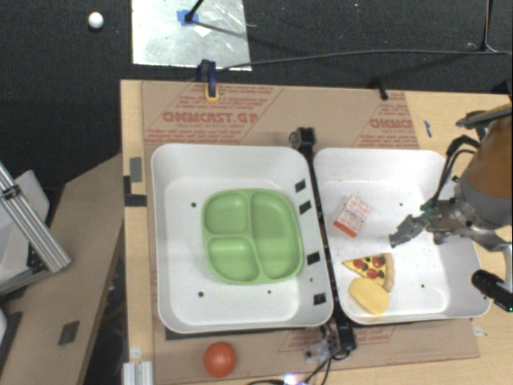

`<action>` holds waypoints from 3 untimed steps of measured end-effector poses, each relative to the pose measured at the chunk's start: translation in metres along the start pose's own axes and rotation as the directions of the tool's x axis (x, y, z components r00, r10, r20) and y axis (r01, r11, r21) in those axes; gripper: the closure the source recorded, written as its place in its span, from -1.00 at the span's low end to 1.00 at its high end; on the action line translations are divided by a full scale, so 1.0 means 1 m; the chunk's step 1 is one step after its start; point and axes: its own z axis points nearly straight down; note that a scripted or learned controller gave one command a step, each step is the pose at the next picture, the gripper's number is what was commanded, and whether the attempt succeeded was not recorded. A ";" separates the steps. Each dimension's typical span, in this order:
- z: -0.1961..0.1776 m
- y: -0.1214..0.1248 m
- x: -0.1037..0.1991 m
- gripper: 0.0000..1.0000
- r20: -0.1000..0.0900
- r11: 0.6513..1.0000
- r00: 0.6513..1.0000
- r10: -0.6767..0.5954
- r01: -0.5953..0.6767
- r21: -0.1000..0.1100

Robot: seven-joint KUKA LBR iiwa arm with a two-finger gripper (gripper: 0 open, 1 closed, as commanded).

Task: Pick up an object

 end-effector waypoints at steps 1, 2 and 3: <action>-0.007 0.003 0.000 -1.00 0.003 1.000 1.000 -0.004 0.004 -0.014; 0.047 0.012 -0.005 -1.00 0.001 1.000 1.000 -0.002 0.002 -0.009; 0.097 0.014 -0.005 -1.00 0.002 1.000 1.000 -0.001 0.001 -0.016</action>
